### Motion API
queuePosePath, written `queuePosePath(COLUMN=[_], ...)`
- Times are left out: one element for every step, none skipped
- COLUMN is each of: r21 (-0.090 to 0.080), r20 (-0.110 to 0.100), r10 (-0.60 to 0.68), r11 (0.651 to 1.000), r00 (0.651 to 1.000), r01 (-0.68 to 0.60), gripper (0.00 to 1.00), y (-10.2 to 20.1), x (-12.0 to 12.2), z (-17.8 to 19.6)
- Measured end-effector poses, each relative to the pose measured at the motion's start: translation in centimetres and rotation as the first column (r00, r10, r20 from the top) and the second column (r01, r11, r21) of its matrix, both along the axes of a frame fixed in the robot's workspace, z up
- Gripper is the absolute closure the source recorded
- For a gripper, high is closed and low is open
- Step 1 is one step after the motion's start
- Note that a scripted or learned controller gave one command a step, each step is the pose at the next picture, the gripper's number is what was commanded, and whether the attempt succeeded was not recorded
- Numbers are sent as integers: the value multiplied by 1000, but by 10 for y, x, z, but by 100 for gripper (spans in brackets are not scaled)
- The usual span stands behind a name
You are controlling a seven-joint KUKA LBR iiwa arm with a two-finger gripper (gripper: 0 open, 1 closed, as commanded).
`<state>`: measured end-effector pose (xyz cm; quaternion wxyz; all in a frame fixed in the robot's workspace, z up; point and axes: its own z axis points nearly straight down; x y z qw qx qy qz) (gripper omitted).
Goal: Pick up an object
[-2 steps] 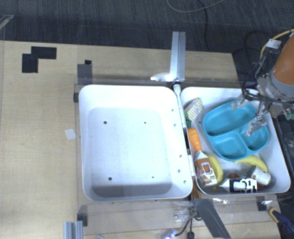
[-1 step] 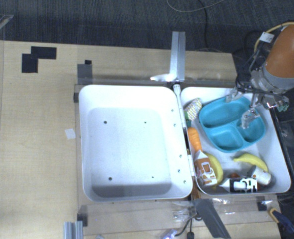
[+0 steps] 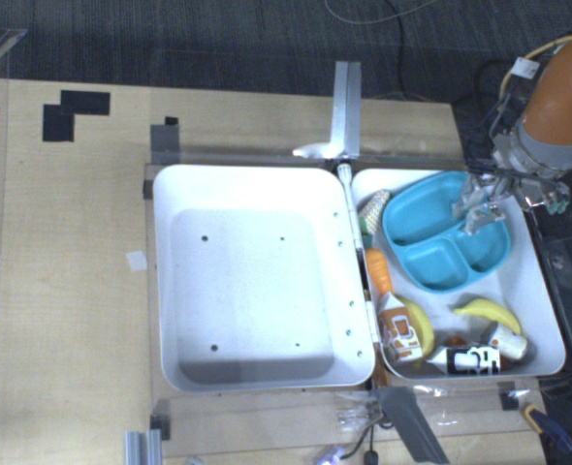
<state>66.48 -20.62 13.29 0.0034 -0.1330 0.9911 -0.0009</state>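
Hovering fingers [image 3: 478, 204] | grip unclear, possibly apart | above glossy blue divided plate [image 3: 441, 235]

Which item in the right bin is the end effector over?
The blue divided plate: the end effector hangs over its upper right compartment. The banana and the bottles lie nearer the bin's front.

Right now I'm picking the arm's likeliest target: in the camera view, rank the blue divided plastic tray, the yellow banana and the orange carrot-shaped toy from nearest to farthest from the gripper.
1. Blue divided plastic tray: directly under the gripper, right bin's far half.
2. Yellow banana: nearer the camera, by the right wall.
3. Orange carrot-shaped toy: at the divider between the bins.
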Motion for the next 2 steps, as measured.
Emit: queuePosePath(r21=[-2, -4], r20=[3, 1], r10=[304, 672], r11=[953, 741], r00=[953, 741], r01=[-304, -672], gripper=[100, 100], y=[2, 25], x=[-1, 6], z=[46, 16])
